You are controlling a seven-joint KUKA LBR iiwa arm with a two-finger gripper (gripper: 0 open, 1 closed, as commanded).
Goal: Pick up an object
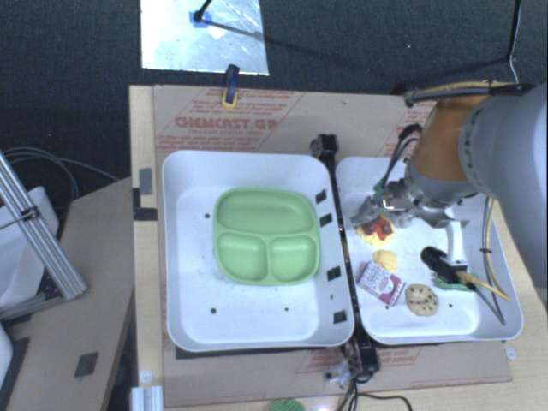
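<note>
Hand [377, 215] sat low over the small red toy [378, 228] in the right bin [495, 322]; couldn't tell its grip. Toy looked light, hard, slippery; best pinched across its middle.

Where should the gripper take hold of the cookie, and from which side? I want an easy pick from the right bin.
Grip the cookie across its round edge, coming straight down from above. It appears to lie flat on the right bin floor, apart from the red packet beside it, so there looks to be room for fingers on either side.
</note>
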